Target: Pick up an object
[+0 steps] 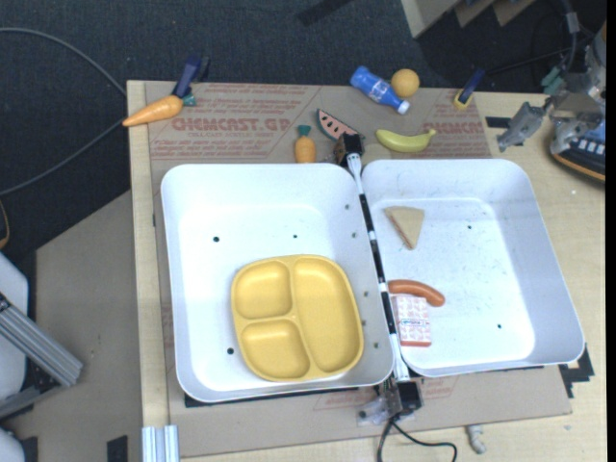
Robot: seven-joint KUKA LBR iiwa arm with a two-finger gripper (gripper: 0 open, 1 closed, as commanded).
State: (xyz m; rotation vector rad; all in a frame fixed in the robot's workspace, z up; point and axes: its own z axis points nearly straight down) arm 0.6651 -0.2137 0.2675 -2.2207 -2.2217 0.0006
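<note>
From my remote station, I saw the cardboard-covered worktop (241,114) carrying the two white bins side by side. The left bin (192,219) held a yellow three-compartment plate (296,316), which sat toward its near edge and close to the divider between the bins. The right bin (500,219) held the smaller candidates for picking, all on its left side:

- a tan triangular wedge (407,225) lay toward the far end;
- an orange-red toy sausage (416,292) lay nearer to me;
- a red-and-white packet (414,321) lay just beside the sausage, against the bin's left wall.

Beyond the bins, more toys lay loose on the worktop:

- a carrot (154,112) at the far left corner;
- a yellow banana (404,141) just past the right bin's far rim;
- a blue bottle (377,89) lying on its side, with an orange ball (405,82) just beside it;
- a watermelon slice (331,123) next to a small orange toy (305,148) whose kind I could not make out.

The gripper (527,123) appeared as a grey shape at the far right, off the right bin's far corner and well apart from everything in the bins. I could not tell whether it was released or clenched, and I saw nothing held in it.
</note>
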